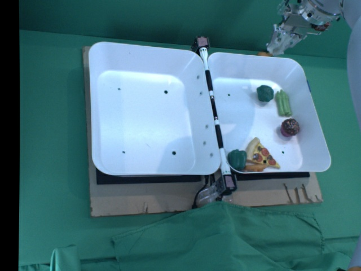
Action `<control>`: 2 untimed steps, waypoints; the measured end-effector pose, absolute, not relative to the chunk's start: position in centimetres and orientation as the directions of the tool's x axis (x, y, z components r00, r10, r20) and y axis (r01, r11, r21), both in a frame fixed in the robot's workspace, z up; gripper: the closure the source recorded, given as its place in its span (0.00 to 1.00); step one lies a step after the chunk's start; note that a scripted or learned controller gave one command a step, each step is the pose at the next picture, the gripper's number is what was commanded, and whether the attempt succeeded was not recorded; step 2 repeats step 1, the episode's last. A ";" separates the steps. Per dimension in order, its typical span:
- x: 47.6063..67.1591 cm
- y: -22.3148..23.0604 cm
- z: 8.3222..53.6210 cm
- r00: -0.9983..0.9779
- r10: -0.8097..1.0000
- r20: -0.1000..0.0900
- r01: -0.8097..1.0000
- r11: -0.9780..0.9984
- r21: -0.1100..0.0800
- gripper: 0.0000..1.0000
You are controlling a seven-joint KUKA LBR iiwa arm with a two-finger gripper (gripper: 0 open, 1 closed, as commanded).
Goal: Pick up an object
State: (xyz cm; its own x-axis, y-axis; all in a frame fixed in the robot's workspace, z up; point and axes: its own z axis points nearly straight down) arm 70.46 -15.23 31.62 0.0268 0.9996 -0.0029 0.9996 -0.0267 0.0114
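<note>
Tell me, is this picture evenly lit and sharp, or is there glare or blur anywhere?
Camera view: soft, even light with a greenish cast; the left bin shows mild sheen and faint shadows along its walls; the pizza slice reads fairly sharp; the end effector near the top edge looks slightly blurred.

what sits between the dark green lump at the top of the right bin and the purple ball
In the camera view, the light green bean bundle lies between the dark green lump and the purple ball, slightly off to the right.

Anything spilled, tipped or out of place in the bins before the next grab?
One oddity: a small orange thing lies outside the right bin, just past its far rim, below the claw. The pizza slice and other toy foods sit inside.
</note>
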 end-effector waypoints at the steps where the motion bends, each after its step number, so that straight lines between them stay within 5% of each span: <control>1: 70.8 -15.6 38.3 0.038 0.999 -0.003 0.999 -0.038 0.012 1.00; 2: 70.8 -15.6 38.3 0.038 0.999 -0.003 0.999 -0.038 0.012 1.00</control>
